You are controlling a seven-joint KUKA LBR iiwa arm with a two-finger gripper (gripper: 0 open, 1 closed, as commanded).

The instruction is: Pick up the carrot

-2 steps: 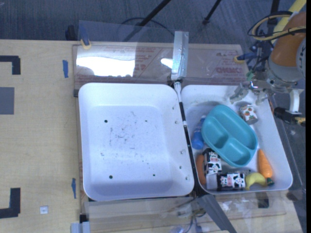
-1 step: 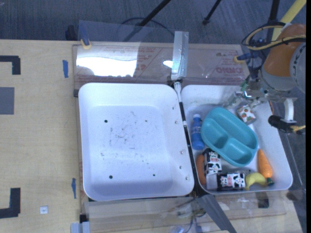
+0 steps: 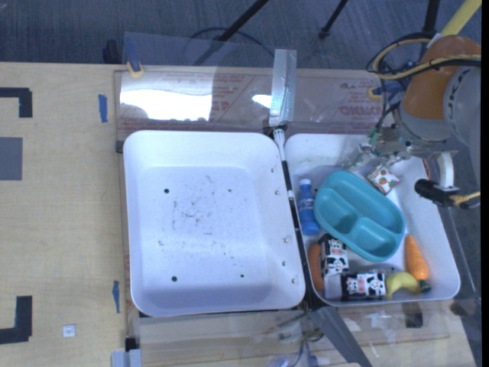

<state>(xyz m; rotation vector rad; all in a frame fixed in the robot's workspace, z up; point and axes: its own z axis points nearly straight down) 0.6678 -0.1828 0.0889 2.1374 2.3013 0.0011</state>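
White right bin (image 3: 451, 281) holds carrot (image 3: 416, 257) — beside teal tray (image 3: 359, 214).

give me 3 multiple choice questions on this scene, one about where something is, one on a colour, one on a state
1. Where does the carrot lie?
A. in the left bin
B. in the right bin, near its right wall
C. on the bench outside both bins

2. What colour is the divided dish?
A. red
B. teal
C. black

3. How does the carrot stand relative to the pincer?
A. clamped in the pincer and lifted
B. resting in the bin, apart from the pincer
C. balanced on top of the dish

Answers:
1. B, the carrot sits in the right bin by its right wall, next to the banana.
2. B, the dish is plainly teal against the white bin.
3. B, the pincer sits at the bin's far end while the carrot lies near the front edge.
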